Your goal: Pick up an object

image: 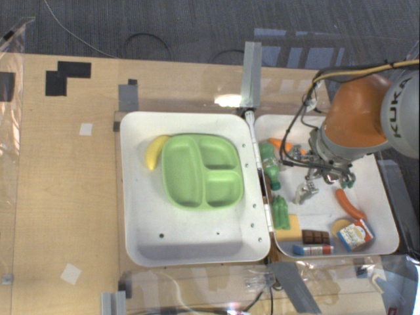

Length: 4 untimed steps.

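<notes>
progress: nothing lifted yet, judging by how things lie; every object sits on a bin floor, so the whole pick is left to do
arm: grey arm with orange band reaches in from the right and hangs over the right bin
gripper: gripper points down over a bare patch in the middle of the right bin, nothing between its fingers
hand state: fingers appear spread apart, released, gripping nothing; too small to tell whether the tips touch the bin floor
nearest things: green bottle to its left by the bin divider, red sausage to its right, both apart from the gripper
other right-bin things: green block on a yellow block along the left wall; chocolate bar and a blue-and-red bar near the front; small carton at front right; something orange behind the bottle, partly hidden
left bin: left bin holds a green divided plate with a banana touching its left edge, well apart from the gripper
likely target: cannot tell which object is meant; bottle and sausage are closest
left to do: lower onto one thing, close on it, raise it clear
</notes>
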### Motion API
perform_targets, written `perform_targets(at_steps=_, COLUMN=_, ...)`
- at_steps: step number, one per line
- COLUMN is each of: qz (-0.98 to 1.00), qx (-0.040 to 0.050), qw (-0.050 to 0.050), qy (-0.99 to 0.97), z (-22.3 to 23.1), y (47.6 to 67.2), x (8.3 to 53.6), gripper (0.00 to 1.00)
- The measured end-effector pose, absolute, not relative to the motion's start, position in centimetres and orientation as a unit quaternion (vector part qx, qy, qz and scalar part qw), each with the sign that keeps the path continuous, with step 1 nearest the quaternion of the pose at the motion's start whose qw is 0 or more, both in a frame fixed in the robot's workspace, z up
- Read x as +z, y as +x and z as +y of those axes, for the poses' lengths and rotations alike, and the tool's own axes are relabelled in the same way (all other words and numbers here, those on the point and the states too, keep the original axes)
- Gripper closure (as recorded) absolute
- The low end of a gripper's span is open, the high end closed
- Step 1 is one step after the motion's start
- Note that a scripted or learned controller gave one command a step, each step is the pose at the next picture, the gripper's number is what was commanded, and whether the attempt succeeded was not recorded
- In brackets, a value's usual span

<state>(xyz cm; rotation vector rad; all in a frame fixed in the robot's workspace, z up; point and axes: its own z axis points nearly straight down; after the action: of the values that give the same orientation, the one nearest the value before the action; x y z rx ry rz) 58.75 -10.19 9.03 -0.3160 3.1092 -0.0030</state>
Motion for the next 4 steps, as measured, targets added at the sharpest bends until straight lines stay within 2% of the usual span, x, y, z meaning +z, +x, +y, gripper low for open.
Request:
perform_targets(at_steps=1, qz=0.998, qx=-0.0015, qw=0.010, qy=-0.064, z=-10.1, y=53.6, x=9.2, gripper=0.00)
perform_targets(at_steps=2, qz=1.000, qx=0.0004, qw=0.006, qy=-0.016, z=-9.3, y=62.7, x=8.9, gripper=0.00)
perform_targets(at_steps=3, qz=0.999, qx=-0.0003, qw=0.007, qy=0.031, z=-12.6, y=60.6, x=8.9, gripper=0.00)
perform_targets(at_steps=4, qz=0.992, qx=-0.0025, qw=0.008, qy=-0.124, z=-16.1, y=57.2, x=9.0, gripper=0.00)
